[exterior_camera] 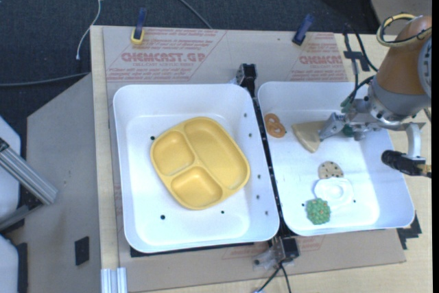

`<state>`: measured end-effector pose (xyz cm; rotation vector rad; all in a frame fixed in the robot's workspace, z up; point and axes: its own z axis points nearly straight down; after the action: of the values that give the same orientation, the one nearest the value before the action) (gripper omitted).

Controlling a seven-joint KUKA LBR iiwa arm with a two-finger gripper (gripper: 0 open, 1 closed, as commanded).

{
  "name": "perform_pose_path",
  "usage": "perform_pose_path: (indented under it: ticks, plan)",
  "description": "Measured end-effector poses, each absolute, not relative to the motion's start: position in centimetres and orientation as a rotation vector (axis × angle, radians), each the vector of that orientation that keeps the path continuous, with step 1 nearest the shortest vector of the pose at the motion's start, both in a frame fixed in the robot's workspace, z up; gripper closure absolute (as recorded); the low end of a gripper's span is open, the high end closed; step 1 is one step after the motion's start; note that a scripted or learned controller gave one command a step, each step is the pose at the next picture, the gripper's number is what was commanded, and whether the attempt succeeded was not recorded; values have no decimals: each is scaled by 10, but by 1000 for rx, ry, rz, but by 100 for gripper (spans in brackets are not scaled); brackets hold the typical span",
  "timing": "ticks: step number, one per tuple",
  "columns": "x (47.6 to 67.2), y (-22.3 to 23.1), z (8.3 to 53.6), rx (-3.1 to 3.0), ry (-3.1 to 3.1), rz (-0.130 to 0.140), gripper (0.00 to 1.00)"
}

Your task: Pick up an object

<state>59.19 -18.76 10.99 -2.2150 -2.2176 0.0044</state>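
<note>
The worktop (pixel 171 51) carried two shallow white bins side by side. The left bin (pixel 137 216) held a yellow tray (pixel 199 161) with three compartments, lying near the bin's middle and turned at a slant. The right bin (pixel 391 209) held several small things: a brown pretzel (pixel 275 125) near its upper left corner, a tan wedge-shaped piece (pixel 308 134) just to the pretzel's right, a round speckled cookie (pixel 330 169) lower down near the middle, a white fried-egg-shaped piece (pixel 334 190) just below the cookie, and a green broccoli-like piece (pixel 317 211) at the bin's lower left, touching or nearly touching the white piece. The arm (pixel 405 72) reached in from the right over the right bin, its orange band above the grey wrist. The tool (pixel 333 128) was low at the upper part of the right bin, pointing toward the left, with its tip right at the tan wedge's right edge. Whether its fingers were apart or together could not be told from this angle, nor whether the wedge was actually between them. Two clamps, one blue and yellow (pixel 140 29) and one blue (pixel 302 29), sat on the worktop's far edge.
</note>
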Motion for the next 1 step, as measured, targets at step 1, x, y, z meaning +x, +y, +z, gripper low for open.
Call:
perform_pose_path:
  ticks: [1]
  plan:
    - [594, -188, 126, -2220, -2224, -3, 100]
